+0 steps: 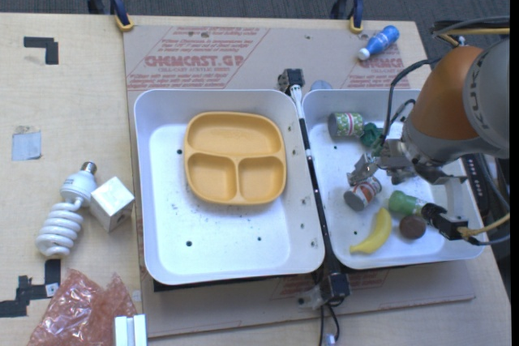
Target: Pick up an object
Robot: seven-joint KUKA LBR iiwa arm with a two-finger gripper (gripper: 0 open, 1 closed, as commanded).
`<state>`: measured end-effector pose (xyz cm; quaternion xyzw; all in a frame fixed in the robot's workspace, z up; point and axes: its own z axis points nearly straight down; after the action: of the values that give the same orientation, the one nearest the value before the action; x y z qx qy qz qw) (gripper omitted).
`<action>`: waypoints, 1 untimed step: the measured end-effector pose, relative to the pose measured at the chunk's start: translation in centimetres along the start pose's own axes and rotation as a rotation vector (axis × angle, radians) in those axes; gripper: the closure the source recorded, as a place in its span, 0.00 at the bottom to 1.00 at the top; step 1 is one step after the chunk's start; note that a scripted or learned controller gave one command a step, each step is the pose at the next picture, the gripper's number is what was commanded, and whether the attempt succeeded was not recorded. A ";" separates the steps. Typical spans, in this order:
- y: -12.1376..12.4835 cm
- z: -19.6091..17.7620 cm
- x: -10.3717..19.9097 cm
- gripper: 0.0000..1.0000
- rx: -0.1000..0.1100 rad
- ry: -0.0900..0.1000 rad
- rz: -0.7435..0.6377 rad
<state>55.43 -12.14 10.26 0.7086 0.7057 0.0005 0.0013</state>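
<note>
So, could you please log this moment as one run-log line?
gripper: right bin, just above can | grasp: not seen | nearby: banana, second can | left bin: yellow tray

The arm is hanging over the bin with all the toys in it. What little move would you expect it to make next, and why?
Probably a short drop straight down. The gripper hangs in the right bin, just above a small can lying on its side. It has nothing between its fingers yet. The banana lies farther off, so the can looks like the nearest thing to try for.
</note>
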 end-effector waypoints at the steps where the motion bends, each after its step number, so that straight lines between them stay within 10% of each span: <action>1: -7.6 1.0 -4.7 0.00 0.000 0.000 -0.003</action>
<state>47.84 -16.85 9.27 0.7075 0.7067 0.0006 0.0012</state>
